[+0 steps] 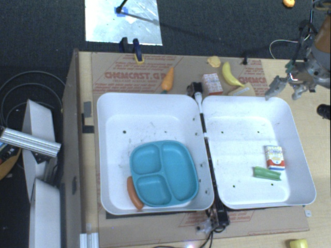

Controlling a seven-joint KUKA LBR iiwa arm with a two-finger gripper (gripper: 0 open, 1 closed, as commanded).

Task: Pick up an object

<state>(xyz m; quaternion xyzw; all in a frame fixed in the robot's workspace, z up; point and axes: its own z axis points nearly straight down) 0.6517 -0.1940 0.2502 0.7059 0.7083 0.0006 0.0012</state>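
My gripper hangs past the right bin's rim at about one o'clock, over the bench. Fingers look spread apart, nothing between them.

Candidates in the right bin: a small carton with a red and blue label toward four o'clock, and a green pod-like piece just beside it, on its six o'clock side.

Carton, my judgement: light, stiff-sided, flat faces give good purchase. Take it across the narrow width, mid-body; squeeze gently, thin board may dent. Pod: low, slim, likely smooth plastic and apt to roll; pinch across its middle.

Left bin: blue divided plate, orange sausage-like toy touching the plate's seven o'clock edge.
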